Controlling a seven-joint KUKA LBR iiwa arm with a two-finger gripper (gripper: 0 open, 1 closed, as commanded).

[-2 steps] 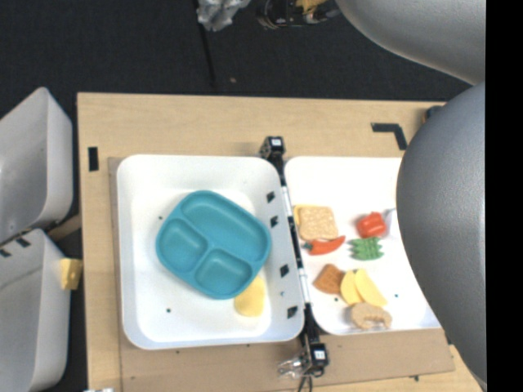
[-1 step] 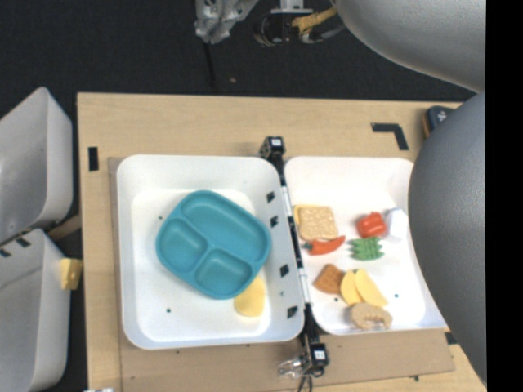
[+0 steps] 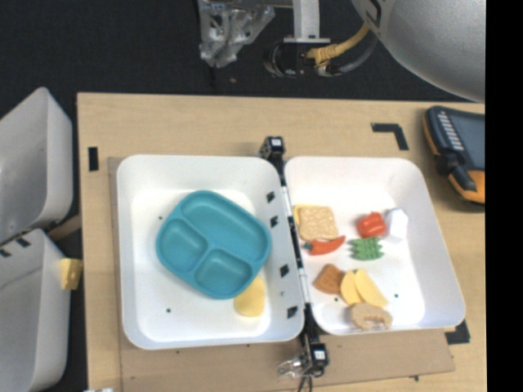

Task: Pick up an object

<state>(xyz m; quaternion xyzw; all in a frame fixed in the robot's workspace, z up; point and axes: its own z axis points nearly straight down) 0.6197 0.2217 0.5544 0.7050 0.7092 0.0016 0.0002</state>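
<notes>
Tool [image 3: 231,35] hangs high at the top of the view, above the dark area beyond the surface [image 3: 98,121], well apart from both bins; whether it is open or closed I cannot tell, and nothing shows in its grip. The grey arm [image 3: 417,23] bulks in from the upper right, so the wrist looks raised and drawn back, not yet over any target.

Largest of the candidates is the blue tray [image 3: 214,243] in the left bin [image 3: 139,178]: stiff, light plastic by the look, but broad and flat, best taken by a raised rim. Just beside its lower edge lies a yellow piece [image 3: 251,300], smooth and likely slippery.

In the right bin [image 3: 409,186] sit small toy foods, close together: a tan cracker [image 3: 316,220], flat and hard to get under; a yellow wedge [image 3: 363,288]; a red tomato [image 3: 371,224], rounded and probably the easiest to pinch across its sides; and a green sprig [image 3: 367,249].
</notes>
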